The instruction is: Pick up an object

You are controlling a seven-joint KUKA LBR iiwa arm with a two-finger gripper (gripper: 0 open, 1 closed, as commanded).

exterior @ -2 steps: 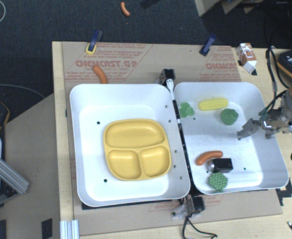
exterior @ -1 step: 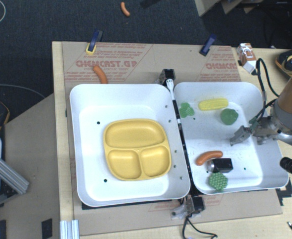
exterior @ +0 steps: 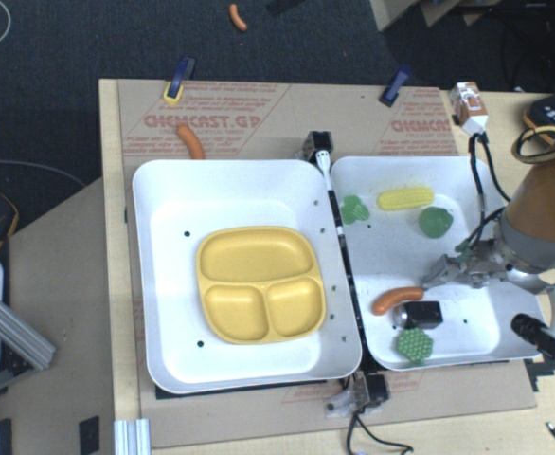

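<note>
The right bin (exterior: 469, 335) holds several toy foods. A yellow corn cob (exterior: 405, 198) lies at the back, with a round green piece (exterior: 436, 222) beside it and a small green leafy piece (exterior: 355, 209) to its left. Near the front lie an orange sausage (exterior: 396, 299), a small black block (exterior: 421, 314) and a knobbly green piece (exterior: 414, 346). My gripper (exterior: 456, 269) reaches in from the right, low over the middle of this bin, just right of the sausage and below the round green piece. Nothing shows in its grasp.
The left bin (exterior: 164, 254) carries a yellow divided plate (exterior: 259, 282). Another orange sausage (exterior: 191, 141) lies on the board behind that bin. Clamps and cables sit along the board's edges, and a cable (exterior: 482, 183) hangs near the right bin's far right corner.
</note>
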